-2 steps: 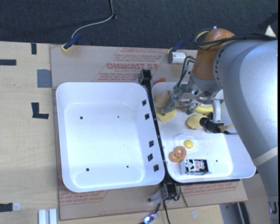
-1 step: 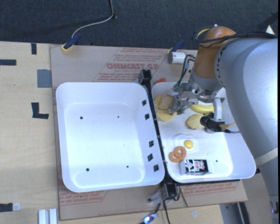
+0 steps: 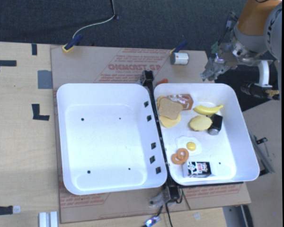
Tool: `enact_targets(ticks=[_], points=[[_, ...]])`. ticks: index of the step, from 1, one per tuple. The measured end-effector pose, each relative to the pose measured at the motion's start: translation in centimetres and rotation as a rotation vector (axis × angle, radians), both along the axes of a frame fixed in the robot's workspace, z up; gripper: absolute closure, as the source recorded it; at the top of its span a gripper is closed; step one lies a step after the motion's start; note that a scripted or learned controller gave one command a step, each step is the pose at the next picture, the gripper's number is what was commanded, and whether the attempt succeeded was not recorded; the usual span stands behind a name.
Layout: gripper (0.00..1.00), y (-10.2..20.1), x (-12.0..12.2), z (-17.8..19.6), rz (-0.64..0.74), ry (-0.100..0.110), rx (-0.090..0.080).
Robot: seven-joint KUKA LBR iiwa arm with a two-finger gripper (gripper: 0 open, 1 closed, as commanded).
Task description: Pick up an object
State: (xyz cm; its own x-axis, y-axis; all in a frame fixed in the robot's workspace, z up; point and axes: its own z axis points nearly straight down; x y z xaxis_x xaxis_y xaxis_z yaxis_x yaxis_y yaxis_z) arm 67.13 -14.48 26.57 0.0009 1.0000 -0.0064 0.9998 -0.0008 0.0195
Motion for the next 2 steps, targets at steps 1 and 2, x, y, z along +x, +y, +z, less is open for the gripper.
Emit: enact_targets(ticks=[1, 2], points=[[1.00, 4.9, -2.2, -8.6, 0.004, 0.027, 0.008], [1.00, 1.2, 0.1, -14.5, 0.005, -0.005, 0.002]])
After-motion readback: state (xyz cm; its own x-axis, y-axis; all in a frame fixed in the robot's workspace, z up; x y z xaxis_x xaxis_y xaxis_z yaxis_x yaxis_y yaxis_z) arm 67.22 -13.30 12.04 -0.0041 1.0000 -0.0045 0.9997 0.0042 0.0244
